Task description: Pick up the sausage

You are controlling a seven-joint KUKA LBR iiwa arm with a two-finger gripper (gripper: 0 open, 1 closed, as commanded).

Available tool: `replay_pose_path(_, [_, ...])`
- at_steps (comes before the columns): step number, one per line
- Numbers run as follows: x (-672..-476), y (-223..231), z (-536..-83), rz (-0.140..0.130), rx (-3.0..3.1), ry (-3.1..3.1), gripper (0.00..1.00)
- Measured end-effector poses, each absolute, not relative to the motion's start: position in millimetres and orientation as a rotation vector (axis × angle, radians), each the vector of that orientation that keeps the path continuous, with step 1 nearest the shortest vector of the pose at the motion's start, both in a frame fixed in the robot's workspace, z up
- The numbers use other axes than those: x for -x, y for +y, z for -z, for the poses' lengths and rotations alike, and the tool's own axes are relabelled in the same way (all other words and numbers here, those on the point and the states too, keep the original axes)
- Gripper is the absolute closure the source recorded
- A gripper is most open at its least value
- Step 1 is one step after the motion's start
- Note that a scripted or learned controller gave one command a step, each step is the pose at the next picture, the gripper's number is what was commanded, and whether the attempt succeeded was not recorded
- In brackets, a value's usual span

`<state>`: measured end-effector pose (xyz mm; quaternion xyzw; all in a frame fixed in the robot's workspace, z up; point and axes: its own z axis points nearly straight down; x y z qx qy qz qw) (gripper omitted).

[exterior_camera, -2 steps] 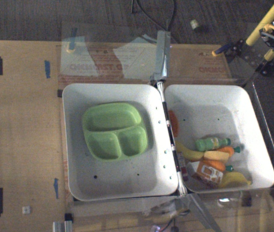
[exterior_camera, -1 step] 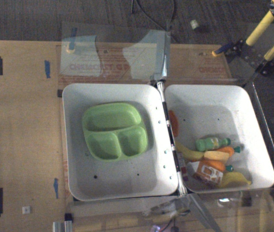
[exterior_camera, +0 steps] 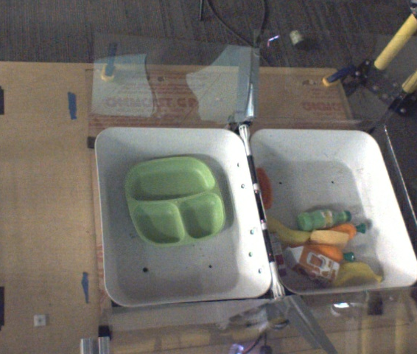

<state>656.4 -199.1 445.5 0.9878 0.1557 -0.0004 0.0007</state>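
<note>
Where it lies in the right bin [exterior_camera: 319, 161], the sausage [exterior_camera: 265, 188] touches the left wall.

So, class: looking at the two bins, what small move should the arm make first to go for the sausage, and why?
Probably travel in over the right bin and stop above the sausage. It lies alone against that bin's left wall, apart from the pile of toy food, so a straight descent there looks unobstructed.

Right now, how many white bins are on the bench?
2. The left bin holds a green divided plate; the right bin, touching it, holds a pile of toy food.
</note>
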Motion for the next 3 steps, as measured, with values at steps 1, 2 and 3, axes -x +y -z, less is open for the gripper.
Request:
replay_pose_path(1, [-658.0, -194.9, -455.8, 0.001, -3.099, 0.501, 1.0])
replay_pose_path(2, [-659.7, -190.6, -466.2, 0.0, -3.095, 0.515, 1.0])
replay_pose_path(3, [-661.6, -185.8, -476.4, -0.002, -3.091, 0.528, 1.0])
